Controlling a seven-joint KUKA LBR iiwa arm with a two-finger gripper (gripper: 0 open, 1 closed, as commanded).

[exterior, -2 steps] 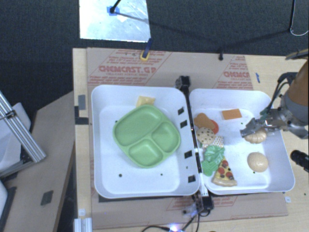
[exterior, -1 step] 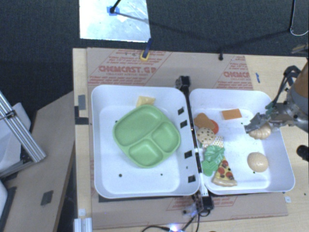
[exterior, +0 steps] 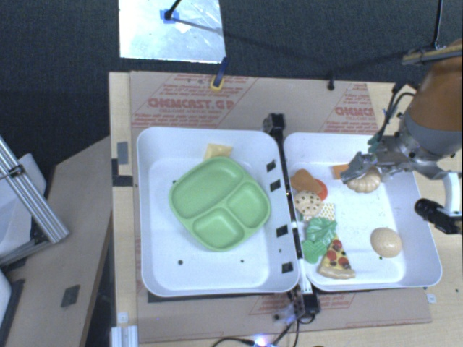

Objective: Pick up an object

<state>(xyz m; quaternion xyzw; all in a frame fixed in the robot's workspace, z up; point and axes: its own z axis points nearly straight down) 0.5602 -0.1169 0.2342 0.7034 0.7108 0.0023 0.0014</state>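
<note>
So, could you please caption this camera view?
Gripper over a beige toy in the right bin; green plate at left.

Even, fairly bright overhead light. White bins [exterior: 217, 284] near overexposed, soft shadows along inner walls. Glare on shiny sheet [exterior: 172, 20] at top. Dark backdrop noisy, grainy. Overall soft focus; arm [exterior: 438, 107] at right slightly blurred.
</note>
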